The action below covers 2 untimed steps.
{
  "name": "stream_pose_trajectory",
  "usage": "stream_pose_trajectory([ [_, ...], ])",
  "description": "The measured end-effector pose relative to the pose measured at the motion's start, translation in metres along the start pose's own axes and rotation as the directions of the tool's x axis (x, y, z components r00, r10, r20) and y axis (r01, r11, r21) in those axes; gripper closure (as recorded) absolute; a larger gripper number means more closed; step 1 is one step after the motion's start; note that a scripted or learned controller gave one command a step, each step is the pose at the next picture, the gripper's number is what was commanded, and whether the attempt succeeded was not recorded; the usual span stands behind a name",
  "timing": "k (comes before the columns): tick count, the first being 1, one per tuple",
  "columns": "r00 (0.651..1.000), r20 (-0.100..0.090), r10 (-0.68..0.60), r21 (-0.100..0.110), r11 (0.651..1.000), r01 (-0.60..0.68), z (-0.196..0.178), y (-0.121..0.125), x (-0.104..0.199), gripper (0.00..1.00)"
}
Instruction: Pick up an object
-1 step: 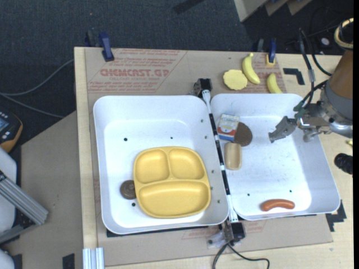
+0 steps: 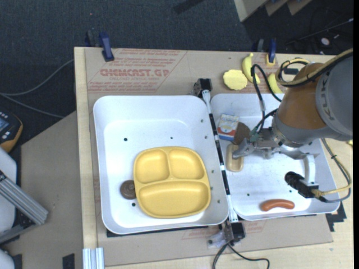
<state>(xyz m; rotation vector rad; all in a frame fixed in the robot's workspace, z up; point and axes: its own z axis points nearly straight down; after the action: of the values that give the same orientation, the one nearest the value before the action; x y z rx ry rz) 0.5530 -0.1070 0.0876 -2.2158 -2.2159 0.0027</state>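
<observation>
My gripper [image 2: 239,151] is low over the left part of the right bin [image 2: 252,189], reaching in from the right. A tan, bread-like piece [image 2: 234,163] lies right under its tip, against the bin's left wall. Just behind the gripper are a brown flat piece [image 2: 243,131] and a small white, blue and red packet [image 2: 227,124]. A red-orange sausage [image 2: 277,205] lies near the bin's front edge. Whether anything is held between the fingers is hidden by the gripper body.
The left bin [image 2: 112,122] holds a yellow divided plate [image 2: 171,181] and a small brown disc [image 2: 128,190] at the plate's left. Yellow toy pieces [image 2: 235,79] lie on the bench behind the right bin. The arm covers the right bin's right side.
</observation>
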Motion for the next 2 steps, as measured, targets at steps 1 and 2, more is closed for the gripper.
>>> stream_pose_trajectory([
  [1,1.000,0.005,-0.003,-0.014,1.000,0.003,0.000,0.048,0.015,0.00],
  [2,1.000,0.007,-0.003,-0.014,1.000,0.003,0.001,0.116,0.003,0.00],
])
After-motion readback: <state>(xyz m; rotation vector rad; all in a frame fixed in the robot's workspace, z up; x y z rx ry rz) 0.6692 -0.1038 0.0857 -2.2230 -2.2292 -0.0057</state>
